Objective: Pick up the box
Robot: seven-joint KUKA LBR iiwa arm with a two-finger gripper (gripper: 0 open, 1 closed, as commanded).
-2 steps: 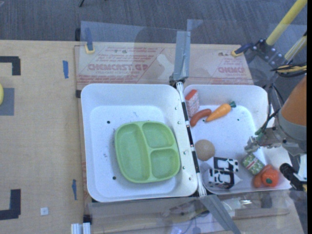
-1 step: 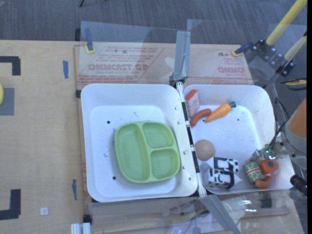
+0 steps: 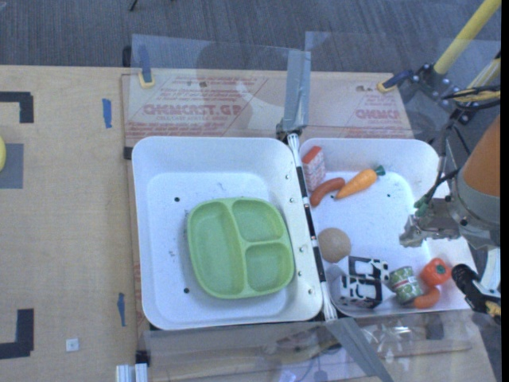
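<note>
box (image 3: 314, 166) (label unreadable) beside sausage (image 3: 327, 190)

Small red-and-white box (image 3: 314, 166) lies tilted at far left corner of right bin (image 3: 413, 153), just beside red sausage (image 3: 326, 190).

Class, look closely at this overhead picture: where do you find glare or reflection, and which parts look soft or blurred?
In the camera view, the clear plastic sheets behind the bins catch pale reflections; the white right bin looks bright and washed out; the gripper and the small box appear soft, its label unreadable; shadows are faint, suggesting diffuse light.
</note>
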